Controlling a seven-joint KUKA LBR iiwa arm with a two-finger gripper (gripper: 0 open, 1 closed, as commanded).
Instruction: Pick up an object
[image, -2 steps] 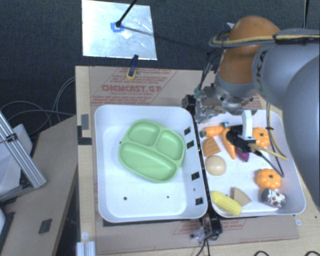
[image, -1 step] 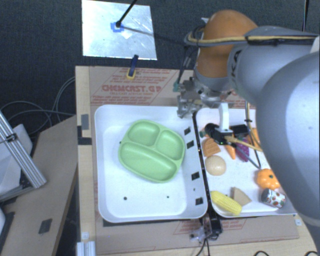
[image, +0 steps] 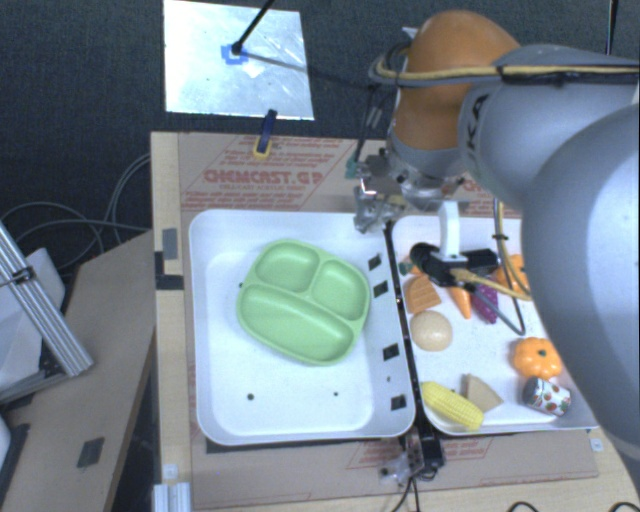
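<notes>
camera view: arm (image: 560, 150) hides the right bin's (image: 500, 425) far side; tool (image: 372, 212) blurred, its state unclear.

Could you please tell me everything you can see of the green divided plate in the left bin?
The green plate is pale green, smooth and matte, apparently plastic, with rounded corners. Raised ridges split it into three compartments: one long one along its lower left side and two smaller ones toward the upper right. Nothing lies in them. It lies flat and right side up, turned at a slant, on the floor of the left bin, slightly above centre. It touches nothing but the bin floor.
</notes>
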